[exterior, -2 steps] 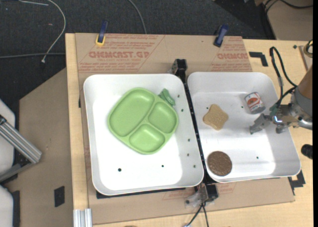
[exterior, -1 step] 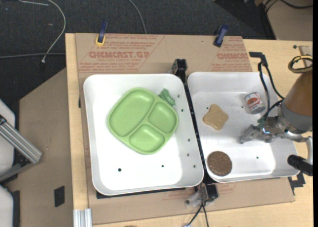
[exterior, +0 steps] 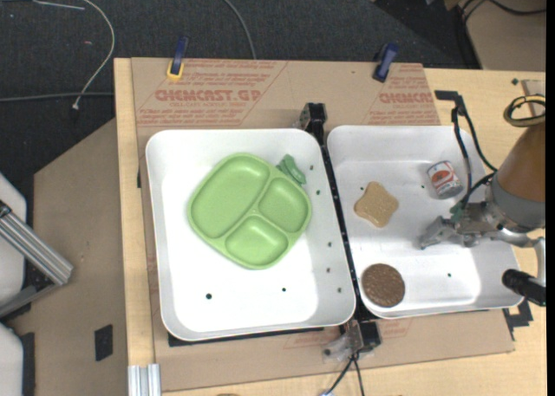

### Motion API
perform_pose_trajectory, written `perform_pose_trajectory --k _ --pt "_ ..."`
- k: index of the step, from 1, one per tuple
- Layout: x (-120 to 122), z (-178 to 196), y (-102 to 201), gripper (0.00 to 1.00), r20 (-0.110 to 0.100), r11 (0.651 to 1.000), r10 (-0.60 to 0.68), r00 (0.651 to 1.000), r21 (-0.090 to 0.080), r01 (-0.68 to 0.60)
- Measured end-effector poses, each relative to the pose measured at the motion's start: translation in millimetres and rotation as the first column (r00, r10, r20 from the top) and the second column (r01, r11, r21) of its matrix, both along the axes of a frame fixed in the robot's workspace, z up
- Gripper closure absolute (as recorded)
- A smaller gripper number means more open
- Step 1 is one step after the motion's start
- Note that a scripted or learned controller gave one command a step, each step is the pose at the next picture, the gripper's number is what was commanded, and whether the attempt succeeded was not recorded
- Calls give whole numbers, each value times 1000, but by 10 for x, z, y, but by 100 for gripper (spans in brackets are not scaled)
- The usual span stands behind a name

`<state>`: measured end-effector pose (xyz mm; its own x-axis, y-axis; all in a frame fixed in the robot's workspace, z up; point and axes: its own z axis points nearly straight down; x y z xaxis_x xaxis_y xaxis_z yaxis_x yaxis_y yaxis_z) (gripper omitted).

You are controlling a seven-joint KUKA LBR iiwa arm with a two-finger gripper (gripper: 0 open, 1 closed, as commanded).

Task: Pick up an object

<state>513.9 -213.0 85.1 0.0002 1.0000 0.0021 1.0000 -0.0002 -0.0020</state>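
Note:
The right bin [exterior: 408,145] holds three loose objects. A tan toast-shaped piece [exterior: 376,204] lies near its middle left. Toward the back right rests a small red and white can [exterior: 443,178] on its side. At the front edge sits a brown round disc [exterior: 382,284]. My gripper [exterior: 436,234] reaches in from the right and hangs low over the bin floor, just below the can and to the right of the toast piece. It touches none of the three objects as far as I can see.
The left bin [exterior: 173,282] carries a green divided plate [exterior: 250,210], with a small dark green item [exterior: 292,169] at the plate's upper right rim. A black divider with clamps [exterior: 314,115] runs between the bins. Cables [exterior: 464,139] trail over the right bin's back corner.

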Motion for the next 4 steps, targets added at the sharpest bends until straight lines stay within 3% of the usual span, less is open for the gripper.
perform_pose_trajectory --k 1,2,3,4 --pt "8 110 1 100 2 1000 0 1000 0 0" --pt "111 611 -40 100 7 1000 1 1000 -4 -1" --pt "48 1222 -55 100 9 1000 1 1000 -5 -1" --pt "54 1253 -55 100 4 1000 1 1000 -3 -1"
